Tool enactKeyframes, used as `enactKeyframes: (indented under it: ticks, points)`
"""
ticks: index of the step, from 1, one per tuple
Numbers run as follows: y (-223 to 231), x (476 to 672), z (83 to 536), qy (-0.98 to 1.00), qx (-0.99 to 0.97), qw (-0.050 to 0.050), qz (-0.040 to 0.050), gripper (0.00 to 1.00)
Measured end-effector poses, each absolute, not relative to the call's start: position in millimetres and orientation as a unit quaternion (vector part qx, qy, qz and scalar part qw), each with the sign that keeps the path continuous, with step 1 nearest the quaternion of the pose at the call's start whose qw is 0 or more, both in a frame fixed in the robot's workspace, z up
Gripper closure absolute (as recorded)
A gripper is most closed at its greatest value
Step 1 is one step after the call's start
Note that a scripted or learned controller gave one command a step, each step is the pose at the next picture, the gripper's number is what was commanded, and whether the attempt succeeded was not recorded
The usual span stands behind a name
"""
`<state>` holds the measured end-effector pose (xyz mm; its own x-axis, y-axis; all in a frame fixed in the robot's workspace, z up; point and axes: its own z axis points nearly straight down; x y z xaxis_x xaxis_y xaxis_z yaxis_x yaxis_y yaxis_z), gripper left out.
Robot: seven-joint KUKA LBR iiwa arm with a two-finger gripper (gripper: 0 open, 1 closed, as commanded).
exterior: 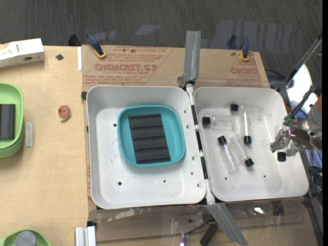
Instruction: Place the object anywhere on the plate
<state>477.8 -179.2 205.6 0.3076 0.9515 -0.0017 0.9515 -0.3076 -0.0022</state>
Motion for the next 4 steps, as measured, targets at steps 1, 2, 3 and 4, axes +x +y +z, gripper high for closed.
enactKeyframes:
  ticks: [1, 2, 3, 4]
  points:
    - [-179, 477.8, 206, -0.588, -0.809, 0.000, 0.0013, 0.00]
    - [-212, 486.3, 257, -0.590, -0.808, 0.001, 0.0018, 0.00]
    - [-208, 506.1, 352, -0.566, -0.825, 0.000, 0.0022, 0.00]
    - [-207, 561.5, 382, -0.580, -0.814, 0.000, 0.0022, 0.00]
